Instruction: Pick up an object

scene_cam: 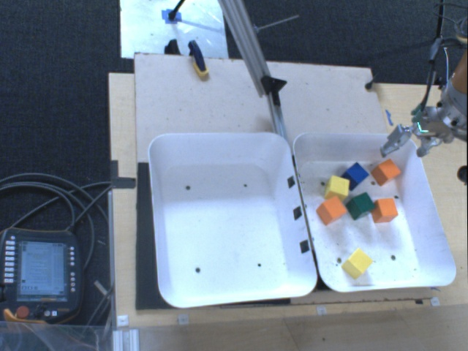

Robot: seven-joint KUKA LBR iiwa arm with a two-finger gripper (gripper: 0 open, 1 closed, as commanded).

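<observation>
Several small cubes lie in the right bin (431,258): a blue cube (356,174), an orange cube (386,172), a yellow cube (337,188), a green cube (359,205), two more orange cubes (331,210) (384,210), and a second yellow cube (357,263) apart near the front. My gripper (404,151) hangs over the bin's far right corner, just above and right of the far orange cube. It is open, with nothing between its fingers (393,142).
The left bin (219,218) sits beside the right one, with a slanted metal rod (245,35) running down to the divider between them. A teach pendant (40,273) and cables lie at the far left. A blue and yellow tool (197,58) rests on the board behind.
</observation>
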